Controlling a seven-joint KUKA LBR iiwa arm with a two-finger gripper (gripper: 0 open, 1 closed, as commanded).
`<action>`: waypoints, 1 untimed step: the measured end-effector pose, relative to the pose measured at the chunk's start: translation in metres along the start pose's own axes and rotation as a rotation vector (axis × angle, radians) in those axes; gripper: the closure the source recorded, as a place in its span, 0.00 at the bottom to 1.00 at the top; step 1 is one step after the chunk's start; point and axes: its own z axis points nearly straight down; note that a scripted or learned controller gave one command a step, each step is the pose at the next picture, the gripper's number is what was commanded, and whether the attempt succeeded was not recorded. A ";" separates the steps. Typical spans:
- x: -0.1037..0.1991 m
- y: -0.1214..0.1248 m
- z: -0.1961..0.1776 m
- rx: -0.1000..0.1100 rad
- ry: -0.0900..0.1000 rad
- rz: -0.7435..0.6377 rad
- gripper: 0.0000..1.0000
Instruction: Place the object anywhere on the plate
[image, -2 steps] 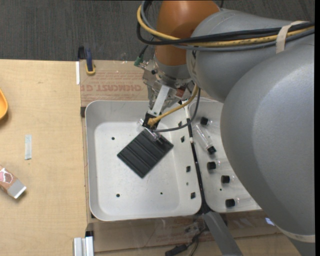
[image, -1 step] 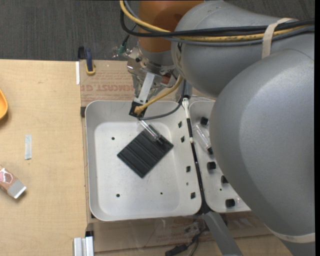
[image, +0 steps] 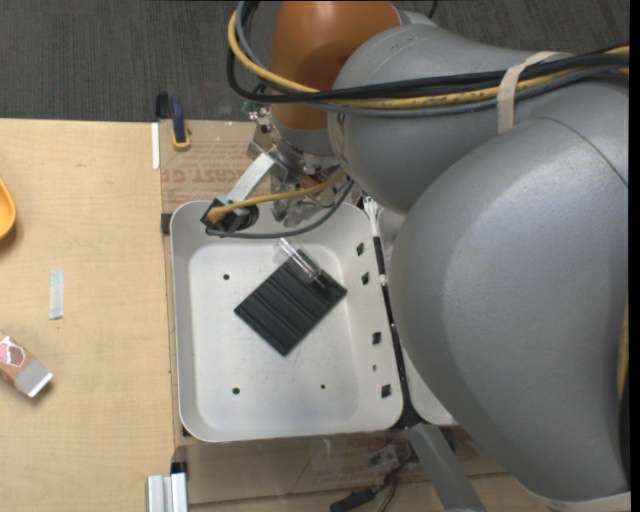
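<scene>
Obs., standing at the bench. Arm (image: 500, 250) reaches in from the right and takes up most of the right half of the frame; its orange band (image: 320, 45) sits at top centre. Gripper (image: 290, 205) hangs over the upper edge of the white bin (image: 200, 400), wrapped in a loop of yellow cable (image: 262, 199).

A black ribbed slab (image: 290, 308) lies flat near the middle of the bin, turned diagonally. This looks to be the task's thing. Whether it is the object or stands in for the plate, I cannot tell.

A slim pale rod (image: 298, 256) slants down from under the gripper, and its lower end meets the slab's upper right corner. It may be part of the gripper; I cannot tell that either.

Gripper state: its body and the cable hide its working end. I cannot tell how far open it is, or whether it has hold of anything.

Judgement: the slanted pose and the contact at the corner suggest an approach or a nudge at the edge, where a flat slab gives some purchase.

Left of frame: wooden tabletop (image: 90, 420) with a small grey strip (image: 56, 295) and a wrapped bar (image: 22, 367), both well apart from the bin.
</scene>
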 end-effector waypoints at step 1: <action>0.016 -0.004 0.044 -0.001 0.002 0.141 1.00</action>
